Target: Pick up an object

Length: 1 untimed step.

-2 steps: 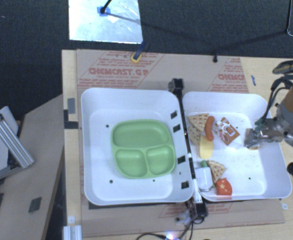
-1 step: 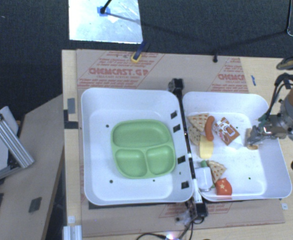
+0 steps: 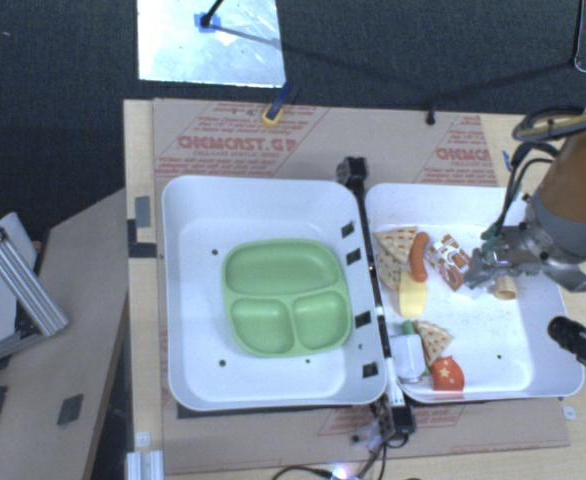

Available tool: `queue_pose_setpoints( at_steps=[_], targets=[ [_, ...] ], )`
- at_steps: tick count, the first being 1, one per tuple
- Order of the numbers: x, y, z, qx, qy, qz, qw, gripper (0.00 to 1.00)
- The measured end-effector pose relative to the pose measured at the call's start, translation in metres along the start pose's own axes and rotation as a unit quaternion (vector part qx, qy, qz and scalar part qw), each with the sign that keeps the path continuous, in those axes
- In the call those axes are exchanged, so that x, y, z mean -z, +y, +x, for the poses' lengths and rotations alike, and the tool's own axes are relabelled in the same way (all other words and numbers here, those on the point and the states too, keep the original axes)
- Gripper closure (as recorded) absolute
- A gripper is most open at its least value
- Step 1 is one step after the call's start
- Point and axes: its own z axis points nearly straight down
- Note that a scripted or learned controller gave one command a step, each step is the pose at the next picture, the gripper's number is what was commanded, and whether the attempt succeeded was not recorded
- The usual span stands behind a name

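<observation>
Brown bench (image 3: 233, 133) bears two white bins (image 3: 188, 268).

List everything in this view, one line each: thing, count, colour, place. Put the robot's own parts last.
Bins: two, white, side by side on the bench.
Divided plate: one, green, three compartments, in the left bin.
Toy foods: several, in the right bin, among them an orange sausage, a yellow piece, tan wedges, a red tomato-like piece.
Foil sheet: one, silver, on the dark floor beyond the bench.
Arm: one, grey and orange, reaching in from the right.
Hand: one, low over the right bin beside the foods.
</observation>
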Motion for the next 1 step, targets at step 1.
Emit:
queue_pose_setpoints(
  at_steps=[1],
  targets=[
    [-0.0053,0.0040,0.0437,0.000,0.000,0.000,1.0000,1.00]
  ],
)
